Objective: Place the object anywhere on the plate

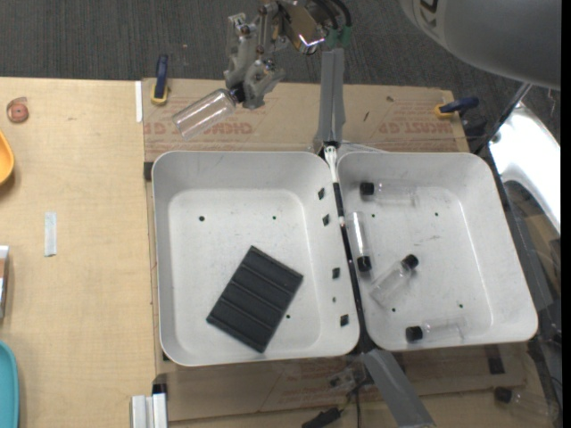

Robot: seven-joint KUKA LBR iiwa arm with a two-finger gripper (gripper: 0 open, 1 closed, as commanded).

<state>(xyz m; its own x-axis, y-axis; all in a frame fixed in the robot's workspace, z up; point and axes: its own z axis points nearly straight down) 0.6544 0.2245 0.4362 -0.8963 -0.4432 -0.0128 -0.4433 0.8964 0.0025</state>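
My gripper (241, 94) hangs high over the cardboard behind the left bin (161, 239). It is shut on one end of a clear vial (201, 112), which sticks out to the left and tilts slightly downward. The black ribbed rectangular plate (256, 298) lies flat at a slant in the near part of the left bin. The held vial is well behind the plate and beyond the bin's far rim.
The right bin (504, 212) holds several clear vials with black caps, such as one (397, 275) near its middle. An upright grey post (331, 96) stands behind the joint between the bins. Clamps (161, 76) (453, 107) pin the cardboard.
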